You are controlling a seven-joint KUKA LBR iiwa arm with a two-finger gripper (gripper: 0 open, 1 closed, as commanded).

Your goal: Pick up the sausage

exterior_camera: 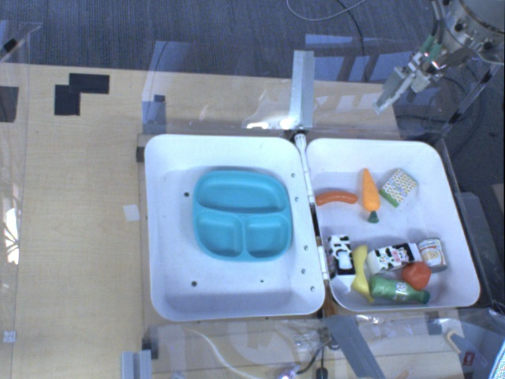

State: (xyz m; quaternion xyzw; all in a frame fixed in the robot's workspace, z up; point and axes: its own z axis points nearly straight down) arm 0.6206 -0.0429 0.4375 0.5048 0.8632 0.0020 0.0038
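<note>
Up at the far right corner, the gripper (392, 93) hangs above the bench beyond the back rim of the right bin (451, 181), carried by the grey arm with its orange band. Its fingers (397, 85) point down and to the left as one pale, slim shape; whether any gap lies between them is too small to tell, and nothing can be seen held there.

Well below and left of those fingers, inside the right bin, lies the sausage (337, 198), an orange-red link stretched sideways close to the bin's left wall. Just to its right stands the carrot (369, 193), long axis running away from the camera, green tip toward the near side; its lower end is near the sausage's right end. Further right of the carrot is a small green-and-white checked box (398, 187), tilted.

Farther still from the fingers, along the bin's near side, a cluster lies packed together: a black-and-white carton (339, 255), a yellow banana-like piece (360, 271), a second black-and-white carton (394, 256), a green bottle (398, 290), a red tomato (417, 275) and a small can (432, 253).

Left of all this, the left bin (170, 212) holds a blue divided tray (240, 213), well apart from the gripper.
</note>
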